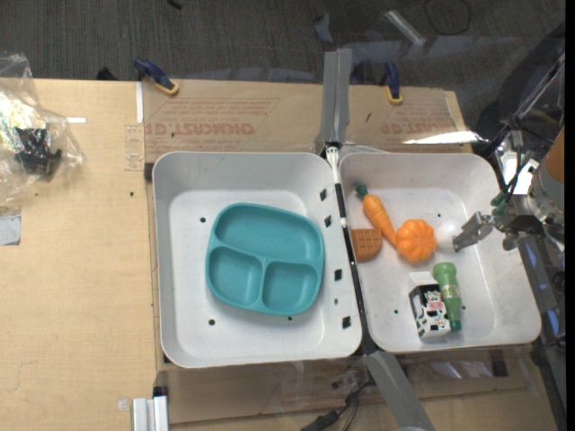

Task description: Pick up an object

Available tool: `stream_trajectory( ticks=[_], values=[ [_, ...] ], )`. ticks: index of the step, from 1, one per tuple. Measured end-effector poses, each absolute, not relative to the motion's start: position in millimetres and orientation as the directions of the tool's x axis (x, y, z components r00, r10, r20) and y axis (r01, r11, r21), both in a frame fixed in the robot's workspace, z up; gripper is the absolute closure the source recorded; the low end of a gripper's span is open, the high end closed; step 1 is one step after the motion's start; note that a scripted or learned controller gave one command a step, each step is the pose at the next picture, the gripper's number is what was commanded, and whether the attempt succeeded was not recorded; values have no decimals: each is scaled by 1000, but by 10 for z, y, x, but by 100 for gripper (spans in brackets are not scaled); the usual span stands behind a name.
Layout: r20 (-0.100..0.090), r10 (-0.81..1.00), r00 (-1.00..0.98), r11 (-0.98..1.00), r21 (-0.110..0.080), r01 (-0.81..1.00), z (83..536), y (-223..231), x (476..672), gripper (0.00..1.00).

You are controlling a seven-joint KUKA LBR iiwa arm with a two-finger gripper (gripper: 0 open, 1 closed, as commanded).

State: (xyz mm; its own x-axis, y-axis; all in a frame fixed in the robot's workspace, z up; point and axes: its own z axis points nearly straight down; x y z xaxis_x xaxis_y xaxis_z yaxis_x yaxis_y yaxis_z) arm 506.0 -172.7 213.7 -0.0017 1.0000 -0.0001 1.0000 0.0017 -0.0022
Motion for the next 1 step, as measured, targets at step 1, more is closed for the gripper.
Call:
stream_trajectory(
  ticks=[1],
  values=[
    [1, 999, 55, -55, -3, 999, 959, -1619, 5127, 0]
  ],
)
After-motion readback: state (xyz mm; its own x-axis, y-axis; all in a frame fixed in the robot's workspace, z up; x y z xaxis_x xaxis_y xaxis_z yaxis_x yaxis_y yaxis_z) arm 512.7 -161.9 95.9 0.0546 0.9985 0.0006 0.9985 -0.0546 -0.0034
